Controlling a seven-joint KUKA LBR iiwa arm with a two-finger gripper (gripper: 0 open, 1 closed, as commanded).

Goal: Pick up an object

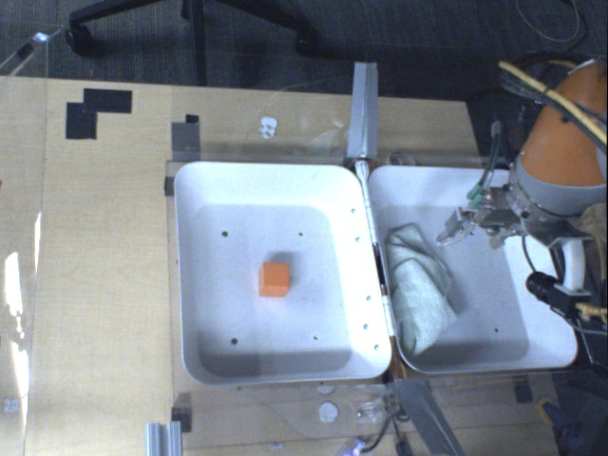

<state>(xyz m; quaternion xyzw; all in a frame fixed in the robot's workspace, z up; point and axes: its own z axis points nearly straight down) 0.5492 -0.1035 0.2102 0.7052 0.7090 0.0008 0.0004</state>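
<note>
Near the counter's (95, 302) front edge, the right bin (541, 350) holds a crumpled white cloth (418, 288) against its left wall. An orange cube (275, 279) sits mid-floor in the left bin (204, 255). Above the right bin's far side hangs the end effector (459, 228), fingers' spread unclear, gripping nothing visible.

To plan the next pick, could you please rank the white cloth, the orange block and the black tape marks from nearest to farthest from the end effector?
1. White cloth, right bin, beside the end effector.
2. Orange block, left bin.
3. Black tape marks, bench's far left.
</note>
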